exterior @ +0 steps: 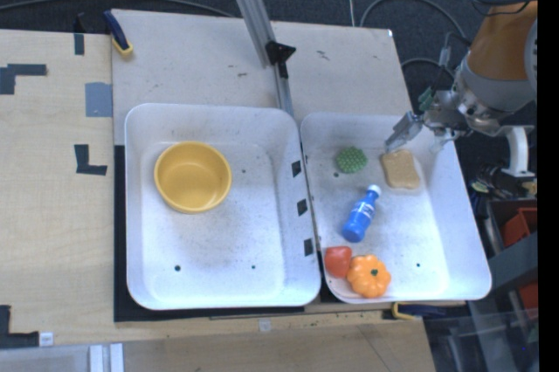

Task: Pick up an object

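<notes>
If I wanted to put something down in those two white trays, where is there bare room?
Most room is in the left bin: everything right of and below the yellow bowl is bare. In the right bin, the lower right corner is free, bordered by the blue bottle and orange pumpkin. Its upper middle is crowded: green ball, tan sponge and gripper.

Yellow bowl (193, 176) in left bin (148, 274); gripper (403, 133) above right bin (458, 261), near tan sponge (402, 170).
</notes>
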`<state>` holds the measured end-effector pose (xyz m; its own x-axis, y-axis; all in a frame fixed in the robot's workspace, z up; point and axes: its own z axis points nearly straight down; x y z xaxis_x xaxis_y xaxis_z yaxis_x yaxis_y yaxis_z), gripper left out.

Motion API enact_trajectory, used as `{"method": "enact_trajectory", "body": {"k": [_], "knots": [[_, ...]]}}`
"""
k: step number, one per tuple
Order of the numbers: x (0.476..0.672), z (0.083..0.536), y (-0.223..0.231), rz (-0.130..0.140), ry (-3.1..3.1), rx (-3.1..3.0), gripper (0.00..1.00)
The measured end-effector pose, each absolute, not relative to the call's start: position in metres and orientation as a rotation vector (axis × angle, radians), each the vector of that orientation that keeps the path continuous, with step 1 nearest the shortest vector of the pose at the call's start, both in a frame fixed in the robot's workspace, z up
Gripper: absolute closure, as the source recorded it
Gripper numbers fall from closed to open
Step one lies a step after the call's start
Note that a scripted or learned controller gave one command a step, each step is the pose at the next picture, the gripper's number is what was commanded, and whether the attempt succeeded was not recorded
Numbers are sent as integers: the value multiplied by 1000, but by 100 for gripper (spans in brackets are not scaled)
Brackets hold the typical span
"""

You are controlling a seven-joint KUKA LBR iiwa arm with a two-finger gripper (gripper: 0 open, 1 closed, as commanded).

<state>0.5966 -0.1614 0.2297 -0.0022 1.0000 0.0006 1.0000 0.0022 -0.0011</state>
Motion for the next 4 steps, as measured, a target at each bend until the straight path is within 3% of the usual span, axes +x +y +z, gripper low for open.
{"method": "enact_trajectory", "body": {"k": [1, 4], "knots": [[597, 230, -161, 1, -2223, -2218, 0], [601, 94, -155, -1, -2229, -2224, 0]]}}
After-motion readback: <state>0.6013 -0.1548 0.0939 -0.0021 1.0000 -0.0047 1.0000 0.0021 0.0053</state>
